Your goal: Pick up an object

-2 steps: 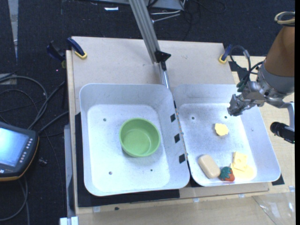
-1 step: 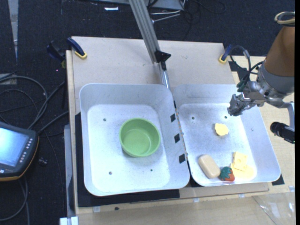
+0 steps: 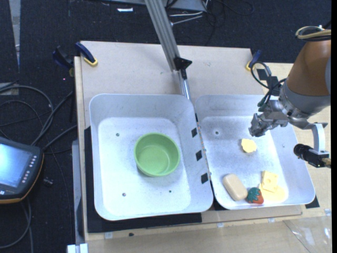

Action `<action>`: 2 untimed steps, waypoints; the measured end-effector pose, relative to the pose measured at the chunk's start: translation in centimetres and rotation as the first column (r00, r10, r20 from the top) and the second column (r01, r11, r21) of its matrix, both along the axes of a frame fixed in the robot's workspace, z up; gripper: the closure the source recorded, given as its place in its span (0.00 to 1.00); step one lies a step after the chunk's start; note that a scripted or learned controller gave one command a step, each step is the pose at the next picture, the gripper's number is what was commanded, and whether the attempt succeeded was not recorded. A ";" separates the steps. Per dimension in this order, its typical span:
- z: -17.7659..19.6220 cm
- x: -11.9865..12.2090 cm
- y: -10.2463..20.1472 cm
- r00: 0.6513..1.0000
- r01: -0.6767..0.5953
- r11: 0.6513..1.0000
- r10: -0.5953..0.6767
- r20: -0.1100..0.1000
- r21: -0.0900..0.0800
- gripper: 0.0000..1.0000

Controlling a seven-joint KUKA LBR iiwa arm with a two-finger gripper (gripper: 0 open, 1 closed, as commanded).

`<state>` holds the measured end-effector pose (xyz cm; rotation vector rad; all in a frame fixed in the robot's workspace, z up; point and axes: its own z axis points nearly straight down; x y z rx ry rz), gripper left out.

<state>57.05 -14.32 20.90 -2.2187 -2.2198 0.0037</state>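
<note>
In the right bin lie a small yellow lump, a tan bread-like loaf, a red strawberry-like toy and a yellow cheese-like wedge. My gripper hangs over the right bin, just above and slightly right of the yellow lump. The view does not let me tell how the gripper is set, and I see nothing held in it. The arm comes in from the right, orange band at the top right.
A green bowl sits in the middle of the left bin. A slanted metal bar runs from the top down to the divide between the bins. Blue clamps hold the bench corners. A tablet-like pendant lies at the left.
</note>
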 end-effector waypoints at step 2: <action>-10.8 0.0 1.1 1.000 0.000 1.000 0.000 -0.001 0.000 0.00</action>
